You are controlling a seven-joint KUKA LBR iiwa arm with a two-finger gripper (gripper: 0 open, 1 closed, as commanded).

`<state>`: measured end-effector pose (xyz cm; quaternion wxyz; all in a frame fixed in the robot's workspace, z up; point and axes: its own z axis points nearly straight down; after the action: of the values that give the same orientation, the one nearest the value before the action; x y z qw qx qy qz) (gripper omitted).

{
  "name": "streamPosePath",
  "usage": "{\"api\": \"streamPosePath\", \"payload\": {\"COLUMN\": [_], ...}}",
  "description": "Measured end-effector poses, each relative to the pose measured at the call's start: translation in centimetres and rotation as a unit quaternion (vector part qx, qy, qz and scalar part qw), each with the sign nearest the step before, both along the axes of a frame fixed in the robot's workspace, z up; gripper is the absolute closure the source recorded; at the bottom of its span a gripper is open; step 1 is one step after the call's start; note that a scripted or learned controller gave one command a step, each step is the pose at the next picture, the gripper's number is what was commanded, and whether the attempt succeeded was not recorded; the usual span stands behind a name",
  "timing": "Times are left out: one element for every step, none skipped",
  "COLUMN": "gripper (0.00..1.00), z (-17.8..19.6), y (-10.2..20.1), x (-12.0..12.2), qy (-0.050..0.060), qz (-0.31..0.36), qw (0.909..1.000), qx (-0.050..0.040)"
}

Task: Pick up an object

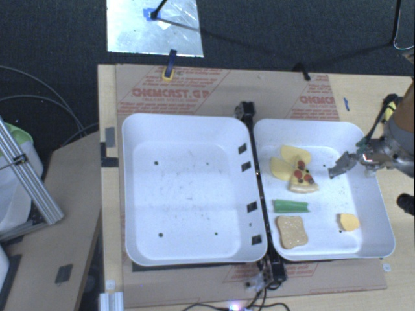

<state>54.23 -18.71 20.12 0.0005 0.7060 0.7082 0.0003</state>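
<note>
Camera view showed the right bin (373, 238) as landmark. Left of it sat the left bin (188, 186). Inside the right bin lay the pizza slice (302, 177), green bean (290, 206), toast (292, 231) and yellow piece (349, 222), loosely scattered, seemingly for easy grasping. The gripper (338, 167) hovered just right of the pizza slice; whether it was parted or closed I cannot tell.
</note>
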Motion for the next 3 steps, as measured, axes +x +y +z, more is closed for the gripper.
{"api": "streamPosePath", "payload": {"gripper": [0.00,0.00,1.00], "z": [-8.3,-11.8,-10.5], "y": [2.9,8.8,8.4], "x": [5.0,6.3,6.4], "qy": [0.000,0.000,-0.002], "qz": [0.003,0.003,0.001], "qw": [1.0000,1.0000,1.0000], "qx": [0.0007,0.0011,0.0004]}}
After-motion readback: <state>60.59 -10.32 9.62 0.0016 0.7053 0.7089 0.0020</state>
